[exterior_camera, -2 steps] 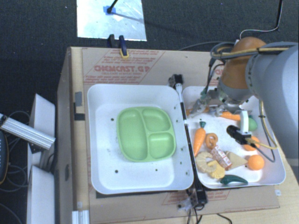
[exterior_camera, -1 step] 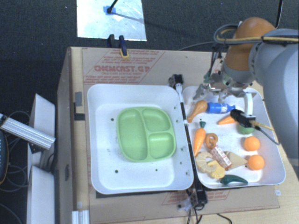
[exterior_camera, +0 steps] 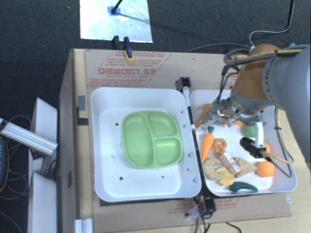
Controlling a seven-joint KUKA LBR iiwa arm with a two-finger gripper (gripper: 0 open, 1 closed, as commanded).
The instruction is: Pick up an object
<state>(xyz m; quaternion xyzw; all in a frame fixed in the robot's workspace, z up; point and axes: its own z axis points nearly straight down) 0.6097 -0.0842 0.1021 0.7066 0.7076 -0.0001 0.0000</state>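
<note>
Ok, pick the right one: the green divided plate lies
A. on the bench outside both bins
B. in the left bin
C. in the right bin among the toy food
B: the green divided plate sits alone on the floor of the left bin, while the toy carrot lies in the right bin.

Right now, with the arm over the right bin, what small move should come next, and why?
Probably a short descent. The tool sits at the back of the right bin, above the toy carrot and pretzel, with nothing visibly held. Lowering toward the carrot, which lies fairly separate, seems the best chance.
</note>
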